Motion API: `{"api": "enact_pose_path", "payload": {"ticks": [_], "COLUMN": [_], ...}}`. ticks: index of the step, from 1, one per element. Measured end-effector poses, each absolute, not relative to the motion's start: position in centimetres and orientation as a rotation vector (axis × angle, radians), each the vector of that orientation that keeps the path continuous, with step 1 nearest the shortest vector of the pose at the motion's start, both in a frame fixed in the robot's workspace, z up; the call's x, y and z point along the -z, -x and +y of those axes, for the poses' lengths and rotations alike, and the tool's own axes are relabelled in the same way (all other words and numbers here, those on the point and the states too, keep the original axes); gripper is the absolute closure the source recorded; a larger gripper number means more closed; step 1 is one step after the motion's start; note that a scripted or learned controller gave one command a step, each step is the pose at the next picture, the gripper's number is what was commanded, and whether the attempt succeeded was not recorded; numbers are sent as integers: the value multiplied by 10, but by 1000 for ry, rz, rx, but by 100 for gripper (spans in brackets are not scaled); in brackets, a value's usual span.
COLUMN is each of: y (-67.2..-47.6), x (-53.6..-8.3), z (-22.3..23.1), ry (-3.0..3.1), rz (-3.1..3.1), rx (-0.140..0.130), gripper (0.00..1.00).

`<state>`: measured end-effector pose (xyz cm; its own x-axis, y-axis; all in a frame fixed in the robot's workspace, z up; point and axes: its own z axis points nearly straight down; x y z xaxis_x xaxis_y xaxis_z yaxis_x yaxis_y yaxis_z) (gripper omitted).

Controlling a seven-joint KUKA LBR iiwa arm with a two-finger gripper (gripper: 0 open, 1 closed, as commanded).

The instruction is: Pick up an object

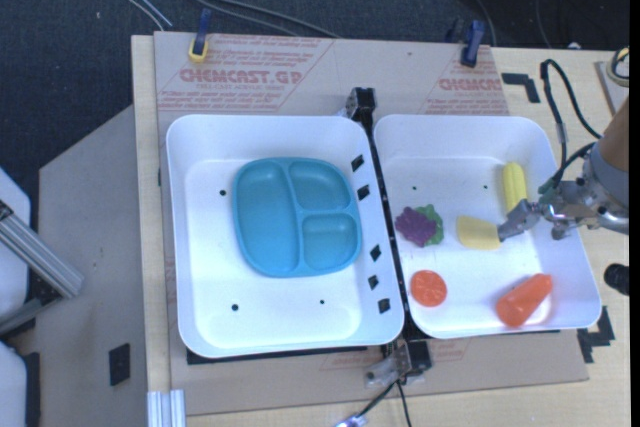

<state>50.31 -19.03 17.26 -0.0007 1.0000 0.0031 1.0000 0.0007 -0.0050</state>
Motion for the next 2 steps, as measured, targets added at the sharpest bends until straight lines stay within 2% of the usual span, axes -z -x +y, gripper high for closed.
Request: {"api": "enact_pose_path", "payload": {"ticks": [2], "y": [-498], "x": [-82], "z": [-179], "ry": [2217], "rz": [-2217], "rx": [-2], "gripper": [0]}}
